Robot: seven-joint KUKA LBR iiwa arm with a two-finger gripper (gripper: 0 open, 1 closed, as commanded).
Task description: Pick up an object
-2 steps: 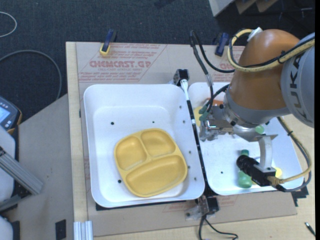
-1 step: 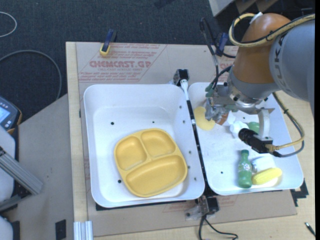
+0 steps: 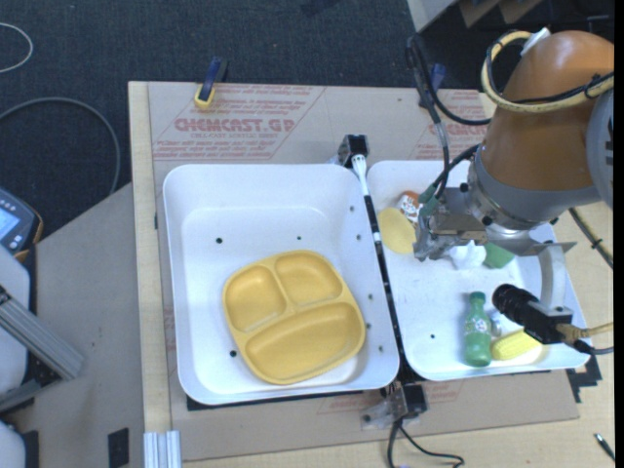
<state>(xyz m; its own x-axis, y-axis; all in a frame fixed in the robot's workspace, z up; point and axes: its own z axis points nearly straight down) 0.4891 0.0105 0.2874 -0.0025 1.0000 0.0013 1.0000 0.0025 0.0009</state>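
green bottle [image 3: 476, 330] lies in right bin [image 3: 429, 354] (yellow tray [image 3: 292, 315] in left bin [image 3: 195, 261]); jaws' state unclear.

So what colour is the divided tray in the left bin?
Yellow; the divided tray shows plainly in the camera view.

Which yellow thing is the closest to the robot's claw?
The round pale yellow piece in the right bin, lying just left of the gripper. The yellow divided plate sits in the left bin, and the small yellow object lies lower right.
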